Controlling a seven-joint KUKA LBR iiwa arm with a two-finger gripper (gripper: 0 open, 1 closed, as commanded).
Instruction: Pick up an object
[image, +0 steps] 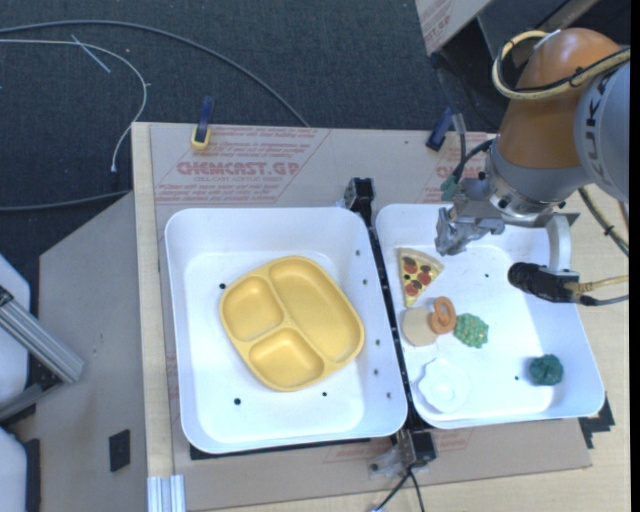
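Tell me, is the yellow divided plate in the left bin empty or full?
Empty: the yellow plate shows three bare compartments.

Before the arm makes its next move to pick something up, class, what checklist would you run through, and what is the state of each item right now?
1. Hand above the right bin: ok.
2. Nearest target, the pizza slice, lies flat and unobstructed: ok.
3. Hand centred over the slice: not ok, it sits up and to the right.
4. Finger opening: cannot tell.
5. Neighbours, the donut and broccoli, apart from the slice: ok.
6. Yellow tray in the left bin, out of the way: ok.
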